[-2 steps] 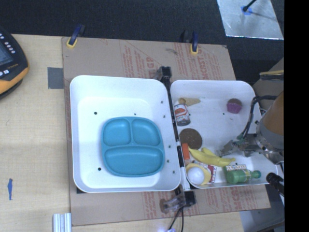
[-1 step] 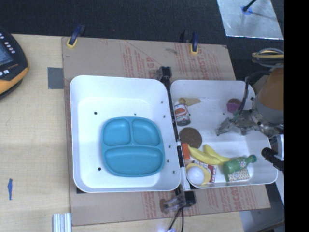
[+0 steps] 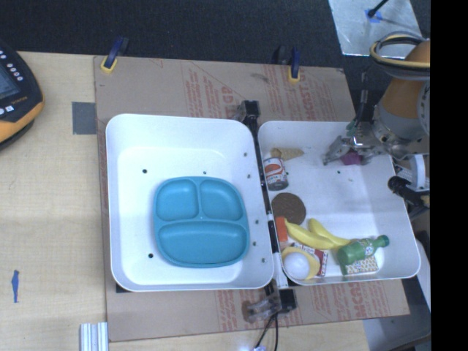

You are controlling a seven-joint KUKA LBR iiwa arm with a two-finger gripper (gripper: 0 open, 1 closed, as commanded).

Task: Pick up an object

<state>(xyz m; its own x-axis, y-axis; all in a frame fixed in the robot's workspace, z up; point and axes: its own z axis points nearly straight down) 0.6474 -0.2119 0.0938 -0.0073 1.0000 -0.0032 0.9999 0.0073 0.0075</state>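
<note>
Step in hand: approach and grasp, not yet a lift. The pincer [image 3: 349,151] is low at 1 o'clock in the right bin [image 3: 333,189], its fingers spread apart and angled down. A small purple object [image 3: 354,158] lies on the bin floor just beside the fingertips; whether they touch it cannot be told, and nothing sits clamped between them.

Other candidates lie at 6 to 7 o'clock in that bin: banana [image 3: 319,234], green bottle [image 3: 361,249], white ball [image 3: 296,264]. A can [image 3: 275,172] lies at 10 o'clock. The left bin [image 3: 128,196] carries a blue tray [image 3: 200,221].

Next move, in my judgement: centre over the purple object, close, then raise.
</note>
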